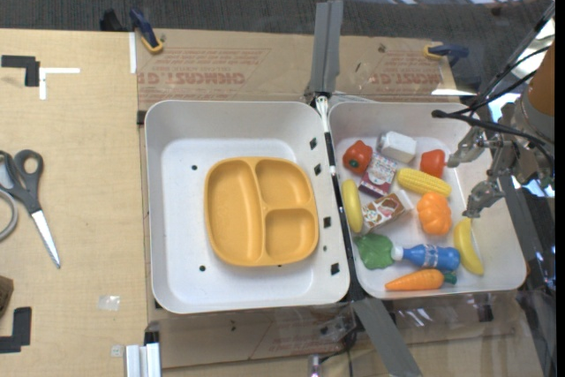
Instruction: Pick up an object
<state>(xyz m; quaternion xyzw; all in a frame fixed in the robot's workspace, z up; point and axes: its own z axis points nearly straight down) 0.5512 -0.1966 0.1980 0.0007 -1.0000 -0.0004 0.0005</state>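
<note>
Scissors lie at the bench's left edge; the left bin holds a yellow divided plate. The right bin holds the pickable items: red pepper, corn cob, orange pumpkin, banana, blue bottle and carrot. The gripper hovers over this bin's right side, jaws apart, holding nothing.

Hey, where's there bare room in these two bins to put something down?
The left bin has bare white floor all around the yellow tray, widest along its left side. The tray's three compartments hold nothing. The right bin is crowded with toy food; its only bare patch is the right edge beside the banana, under the tool.
</note>
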